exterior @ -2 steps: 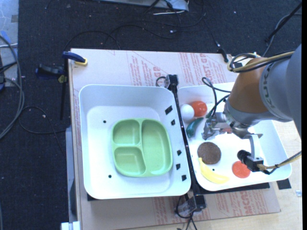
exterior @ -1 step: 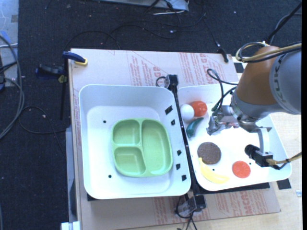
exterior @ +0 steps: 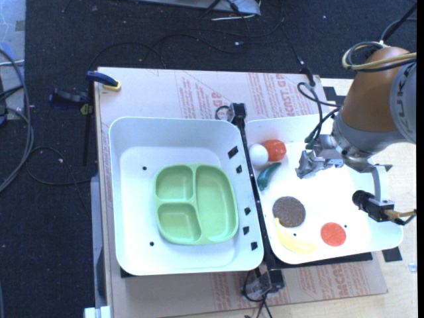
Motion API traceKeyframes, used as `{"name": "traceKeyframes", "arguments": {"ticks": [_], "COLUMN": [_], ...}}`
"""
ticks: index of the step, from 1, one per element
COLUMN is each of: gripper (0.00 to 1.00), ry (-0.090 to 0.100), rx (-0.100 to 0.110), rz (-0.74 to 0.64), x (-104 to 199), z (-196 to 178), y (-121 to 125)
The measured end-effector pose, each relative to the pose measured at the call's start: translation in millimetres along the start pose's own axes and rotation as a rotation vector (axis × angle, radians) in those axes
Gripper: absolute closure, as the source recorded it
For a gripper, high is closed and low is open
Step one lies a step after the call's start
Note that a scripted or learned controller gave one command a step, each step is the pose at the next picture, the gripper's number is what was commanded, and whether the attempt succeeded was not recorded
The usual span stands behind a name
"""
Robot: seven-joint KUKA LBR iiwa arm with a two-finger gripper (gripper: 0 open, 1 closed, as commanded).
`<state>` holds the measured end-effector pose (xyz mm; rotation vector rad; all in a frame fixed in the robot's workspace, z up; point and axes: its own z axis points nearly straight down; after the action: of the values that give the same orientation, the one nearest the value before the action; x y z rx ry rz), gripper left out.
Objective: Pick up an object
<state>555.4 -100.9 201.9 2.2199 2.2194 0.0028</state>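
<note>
Over the right bin (exterior: 371,240), toward its far edge, the hand (exterior: 313,164) hangs above bare white floor with nothing between its fingers; whether they are spread or closed I cannot tell. Near that bin's far left corner lie a white ball (exterior: 258,154) touching an orange ball (exterior: 275,150), with a green piece (exterior: 267,175) just beside them. Toward the near edge sit a brown disc (exterior: 289,211), a banana (exterior: 292,241) and a red disc (exterior: 333,234). A green divided tray (exterior: 196,203) rests in the left bin (exterior: 129,197).

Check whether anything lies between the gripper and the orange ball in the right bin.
Nothing visible does. The gripper sits over bare floor of the right bin, and the orange ball lies just to its left in the view. The white egg touches the ball's far side.
</note>
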Motion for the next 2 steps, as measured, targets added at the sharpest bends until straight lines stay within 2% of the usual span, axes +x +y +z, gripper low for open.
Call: {"name": "traceKeyframes", "arguments": {"ticks": [1,2], "gripper": [1.00,1.00], "ry": [0.000,0.002], "rx": [-0.001,0.003], "rz": [-0.001,-0.005], "x": [-0.1,60.4], "z": [-52.0,-51.9], "y": [1.0,-8.5]}}
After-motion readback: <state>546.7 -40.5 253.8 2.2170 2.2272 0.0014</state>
